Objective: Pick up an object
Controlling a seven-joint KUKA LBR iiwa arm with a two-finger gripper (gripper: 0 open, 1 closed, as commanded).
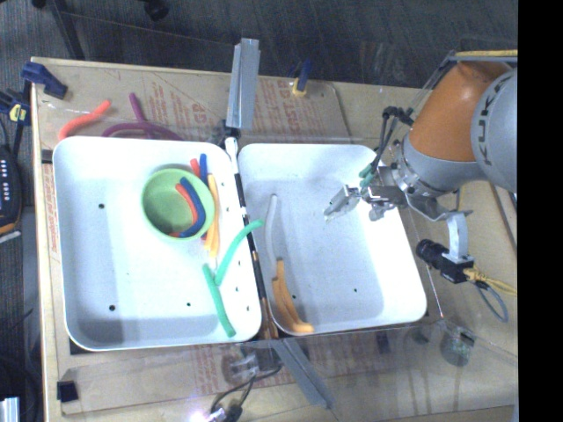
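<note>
Nearest the camera: bottom table (158, 376) edge with a cable clump (230, 394), blurry, can't tell what it is. Going left to right. Left bin (79, 236) holds a green bowl (165, 202) with red, blue and orange curved strips across its right side, plus a long green strip (227, 262) running from the divider down toward the bin's front wall. Behind the left bin, on the table, an orange strip (84, 120) and a purple loop (141, 130). Right bin (352, 280) mostly bare: a grey strip (269, 236) along its left wall and an orange piece (286, 310) tucked in the front-left corner, partly hidden by the rim. The hand (345, 202) is over the right bin's upper right area, fingers look spread and released, nothing between them. Arm (457, 130) comes in from the right, cut off by the frame edge.

Step, as I judge it: approach, no grasp yet. No object lies under the hand; the nearest candidates are the grey strip and orange piece, well apart to its left. Next move calls for shifting left toward them, then descending. Wall-hugging pieces likely make finger clearance tight. Hand height above the bin floor is hard to judge.
</note>
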